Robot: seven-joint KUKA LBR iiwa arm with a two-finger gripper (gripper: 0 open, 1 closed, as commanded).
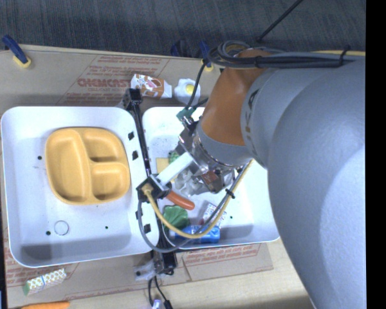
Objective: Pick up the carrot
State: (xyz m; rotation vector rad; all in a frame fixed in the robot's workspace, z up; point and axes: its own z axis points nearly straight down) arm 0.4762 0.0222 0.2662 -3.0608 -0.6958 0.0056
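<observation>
The carrot [179, 201] lay in the right bin [260, 227] among clutter, just below the tool [192, 180]; whether the tool gripped anything could not be told.

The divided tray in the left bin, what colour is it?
Yellow. The divided tray shows clearly in the camera view, lying in the left bin.

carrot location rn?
Carrot lies in the right bin, near its left wall, just below the gripper, with a green item and a blue one below it.
</observation>
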